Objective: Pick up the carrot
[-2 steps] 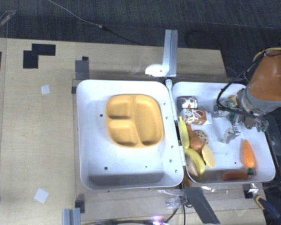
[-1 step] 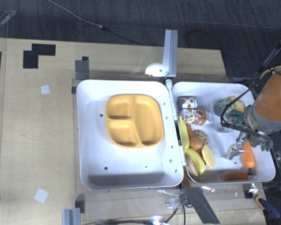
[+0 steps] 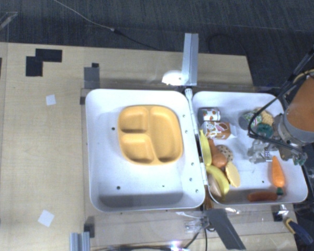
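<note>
One carrot [image 3: 277,172] lies beside the end effector [image 3: 259,153].

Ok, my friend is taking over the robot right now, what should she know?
Gripper: over the right bin, just left of the carrot; finger state unclear.
Carrot: lies in the right bin near its right wall, not lifted.
Nearby: a red sausage-like toy below it, a banana by the divider. The yellow divided plate sits in the left bin.
Done: nothing yet.
Left: grasp the carrot and lift it.
</note>
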Controlling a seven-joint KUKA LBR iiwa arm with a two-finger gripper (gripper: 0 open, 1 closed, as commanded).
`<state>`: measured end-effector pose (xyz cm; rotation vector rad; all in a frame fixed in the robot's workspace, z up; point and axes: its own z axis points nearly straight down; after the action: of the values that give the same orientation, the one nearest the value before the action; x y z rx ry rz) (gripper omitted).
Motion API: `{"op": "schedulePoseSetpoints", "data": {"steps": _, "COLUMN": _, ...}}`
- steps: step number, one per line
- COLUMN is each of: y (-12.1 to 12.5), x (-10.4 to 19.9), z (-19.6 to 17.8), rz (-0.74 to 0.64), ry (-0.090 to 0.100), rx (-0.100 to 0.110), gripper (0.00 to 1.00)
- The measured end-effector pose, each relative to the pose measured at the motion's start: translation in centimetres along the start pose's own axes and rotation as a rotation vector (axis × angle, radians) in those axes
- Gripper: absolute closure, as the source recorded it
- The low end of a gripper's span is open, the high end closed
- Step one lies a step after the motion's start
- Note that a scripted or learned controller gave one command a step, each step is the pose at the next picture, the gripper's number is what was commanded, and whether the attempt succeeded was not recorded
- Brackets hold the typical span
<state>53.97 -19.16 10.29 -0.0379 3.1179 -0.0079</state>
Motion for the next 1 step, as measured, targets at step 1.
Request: {"op": "schedulePoseSetpoints", "data": {"steps": 1, "y": -0.71, "x": 4.39, "z": 1.10, "rz": -0.048, "ry": 0.002, "rx": 0.000, "gripper": 1.00}}
